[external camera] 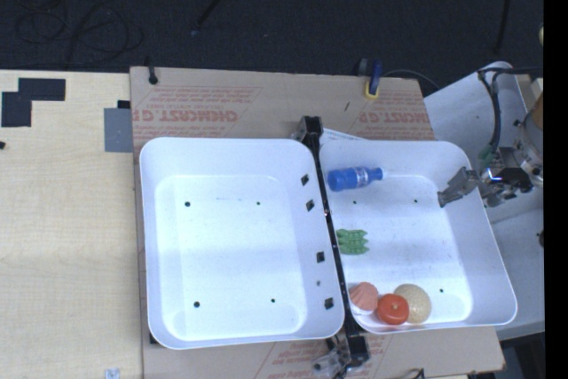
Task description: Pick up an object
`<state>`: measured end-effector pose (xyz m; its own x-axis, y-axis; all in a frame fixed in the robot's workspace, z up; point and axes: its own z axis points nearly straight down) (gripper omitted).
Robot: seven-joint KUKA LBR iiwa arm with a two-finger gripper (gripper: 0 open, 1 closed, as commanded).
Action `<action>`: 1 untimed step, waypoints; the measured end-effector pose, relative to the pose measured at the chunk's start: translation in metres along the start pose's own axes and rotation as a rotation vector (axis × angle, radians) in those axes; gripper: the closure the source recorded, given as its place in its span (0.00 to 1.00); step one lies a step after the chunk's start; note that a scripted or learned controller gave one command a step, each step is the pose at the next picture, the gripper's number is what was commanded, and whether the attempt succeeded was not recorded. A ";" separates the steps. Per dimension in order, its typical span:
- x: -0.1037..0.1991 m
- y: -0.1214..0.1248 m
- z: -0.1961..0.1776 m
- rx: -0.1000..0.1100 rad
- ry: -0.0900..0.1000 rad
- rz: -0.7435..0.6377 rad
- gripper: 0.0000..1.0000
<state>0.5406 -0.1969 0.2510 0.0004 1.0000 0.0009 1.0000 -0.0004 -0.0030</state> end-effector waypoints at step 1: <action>0.000 0.000 -0.010 0.001 0.000 -0.002 1.00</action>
<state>0.5407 -0.1973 0.2608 -0.0014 1.0000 0.0012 1.0000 0.0014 -0.0040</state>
